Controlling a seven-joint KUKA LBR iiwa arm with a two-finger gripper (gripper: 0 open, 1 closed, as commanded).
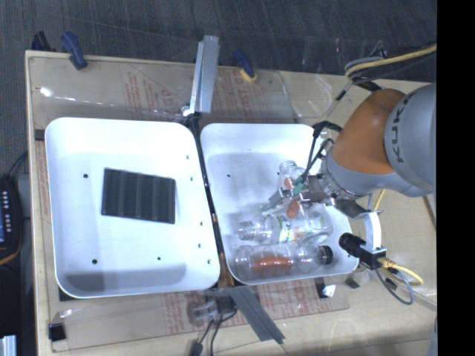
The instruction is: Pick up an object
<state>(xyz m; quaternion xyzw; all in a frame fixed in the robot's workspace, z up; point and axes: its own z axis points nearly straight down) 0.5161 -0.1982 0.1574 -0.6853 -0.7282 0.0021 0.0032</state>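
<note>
The right bin (230,162) holds several clear plastic bottles in its near right part. One large bottle (276,259) lies along the front wall, with something orange-red inside and a black cap at its right end. A smaller clear bottle (254,231) lies just behind it, and another with a pale label (297,230) lies to its right. My gripper (295,190) reaches in from the right and sits low over this cluster, next to a clear bottle top (287,170). Nothing shows as lifted.
The left bin (67,199) holds a flat dark grey ribbed rectangle (139,195) near its middle. A metal bar (203,73) stands behind the divide between the bins. Blue clamps (74,50) grip the bench's far edge. The arm's orange band (367,136) hangs over the right bin's right wall.
</note>
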